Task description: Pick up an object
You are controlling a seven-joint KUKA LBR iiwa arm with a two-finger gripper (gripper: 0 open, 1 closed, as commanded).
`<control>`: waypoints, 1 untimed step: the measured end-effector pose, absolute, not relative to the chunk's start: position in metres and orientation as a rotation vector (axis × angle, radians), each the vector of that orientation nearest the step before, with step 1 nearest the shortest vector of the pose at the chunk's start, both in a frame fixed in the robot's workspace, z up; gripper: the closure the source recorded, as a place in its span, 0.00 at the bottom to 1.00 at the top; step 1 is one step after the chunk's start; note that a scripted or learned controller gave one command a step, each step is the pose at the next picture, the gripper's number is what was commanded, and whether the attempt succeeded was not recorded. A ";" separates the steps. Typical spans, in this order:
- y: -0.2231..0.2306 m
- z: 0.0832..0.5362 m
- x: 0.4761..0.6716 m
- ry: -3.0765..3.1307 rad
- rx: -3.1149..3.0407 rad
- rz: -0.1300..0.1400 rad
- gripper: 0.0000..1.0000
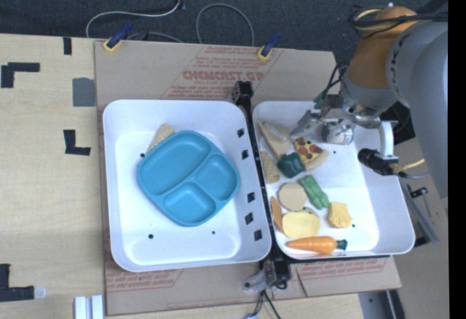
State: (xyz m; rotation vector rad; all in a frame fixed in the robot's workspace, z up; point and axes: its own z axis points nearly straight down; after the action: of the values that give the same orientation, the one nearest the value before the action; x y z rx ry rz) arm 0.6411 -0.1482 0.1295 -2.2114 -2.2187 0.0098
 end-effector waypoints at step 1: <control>-0.105 0.093 0.613 -2.237 -2.234 0.001 0.00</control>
State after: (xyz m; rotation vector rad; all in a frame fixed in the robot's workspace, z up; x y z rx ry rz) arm 0.6127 -0.1049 0.0925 -2.2342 -2.2372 0.0011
